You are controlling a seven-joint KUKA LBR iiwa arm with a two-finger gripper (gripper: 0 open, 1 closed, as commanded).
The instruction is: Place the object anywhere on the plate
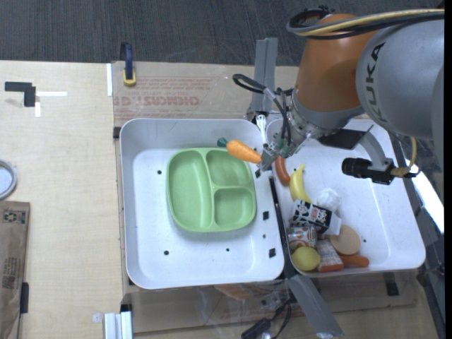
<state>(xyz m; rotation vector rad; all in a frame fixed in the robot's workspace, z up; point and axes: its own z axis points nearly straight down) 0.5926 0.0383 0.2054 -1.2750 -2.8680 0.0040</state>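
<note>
A green divided plate (210,189) lies in the left white bin (141,210). An orange carrot (242,151) with a green top hangs level over the plate's upper right rim. Its right end sits between the fingertips of my gripper (267,158), which is shut on it. The gripper comes down from the orange-banded wrist (332,62), right above the wall between the two bins.
The right bin (388,210) holds a red sausage (282,169), a banana (297,182), a black-and-white packet (311,216), a yellow-green fruit (306,258) and several other toy foods. A black fitting (367,168) juts from the arm over that bin.
</note>
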